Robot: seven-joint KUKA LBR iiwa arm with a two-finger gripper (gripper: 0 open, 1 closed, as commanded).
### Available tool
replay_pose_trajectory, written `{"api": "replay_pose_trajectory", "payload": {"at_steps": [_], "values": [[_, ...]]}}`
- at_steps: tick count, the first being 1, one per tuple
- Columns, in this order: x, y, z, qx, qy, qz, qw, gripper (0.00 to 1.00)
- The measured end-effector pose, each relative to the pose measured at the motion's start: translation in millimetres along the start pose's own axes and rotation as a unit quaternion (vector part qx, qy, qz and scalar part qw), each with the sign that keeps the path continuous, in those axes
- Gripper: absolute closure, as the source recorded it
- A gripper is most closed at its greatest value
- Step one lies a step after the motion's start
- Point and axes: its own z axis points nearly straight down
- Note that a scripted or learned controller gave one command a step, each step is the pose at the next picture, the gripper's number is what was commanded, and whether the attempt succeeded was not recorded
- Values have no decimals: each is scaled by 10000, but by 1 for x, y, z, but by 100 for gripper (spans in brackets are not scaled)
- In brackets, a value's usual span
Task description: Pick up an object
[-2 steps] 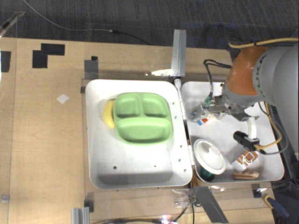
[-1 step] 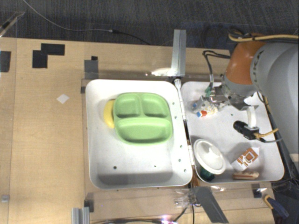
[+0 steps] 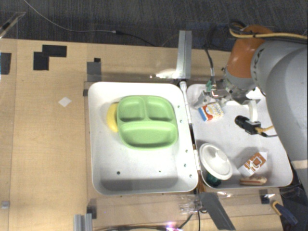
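green tray (image 3: 146, 121) over yellow item (image 3: 111, 117)

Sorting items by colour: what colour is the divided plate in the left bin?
Light green; the divided plate shows clearly in the camera view.

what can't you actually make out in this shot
- End effector, camera view: the arm's wrist hides its fingers, so grip state is unclear.
- Yellow object, left bin: mostly hidden under the green tray.
- Dark cup, right bin: covered by the white lid.
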Motion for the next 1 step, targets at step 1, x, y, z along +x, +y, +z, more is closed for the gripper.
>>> {"api": "replay_pose_trajectory", "payload": {"at_steps": [1], "values": [[-2,-18,1,6,-2,-151,9999,0]]}}
